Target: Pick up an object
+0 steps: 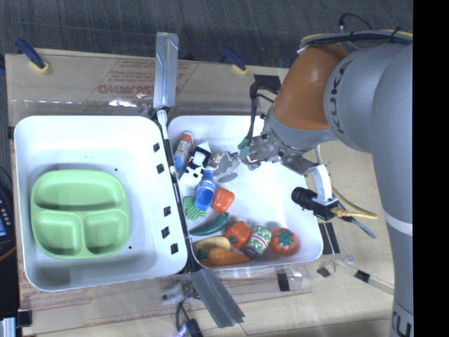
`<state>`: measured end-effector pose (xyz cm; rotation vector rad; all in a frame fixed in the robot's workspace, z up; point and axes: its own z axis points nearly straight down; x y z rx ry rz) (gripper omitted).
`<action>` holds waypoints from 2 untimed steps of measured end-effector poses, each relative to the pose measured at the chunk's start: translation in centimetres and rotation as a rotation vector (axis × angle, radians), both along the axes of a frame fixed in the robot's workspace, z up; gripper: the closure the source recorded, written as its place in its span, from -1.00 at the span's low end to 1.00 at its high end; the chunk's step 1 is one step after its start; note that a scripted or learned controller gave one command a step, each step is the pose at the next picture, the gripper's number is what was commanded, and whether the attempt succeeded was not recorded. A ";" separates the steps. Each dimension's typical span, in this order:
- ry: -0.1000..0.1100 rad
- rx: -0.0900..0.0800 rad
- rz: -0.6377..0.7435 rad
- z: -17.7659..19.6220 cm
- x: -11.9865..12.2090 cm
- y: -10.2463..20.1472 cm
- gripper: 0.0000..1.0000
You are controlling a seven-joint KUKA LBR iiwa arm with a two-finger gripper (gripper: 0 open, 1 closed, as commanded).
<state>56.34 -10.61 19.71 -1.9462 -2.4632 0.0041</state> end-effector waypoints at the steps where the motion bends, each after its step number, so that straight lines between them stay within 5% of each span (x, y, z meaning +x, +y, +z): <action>1: -0.001 -0.001 -0.110 -2.2 3.2 -2.1 -1.00; 2: 0.000 0.001 0.049 1.9 1.0 0.1 -1.00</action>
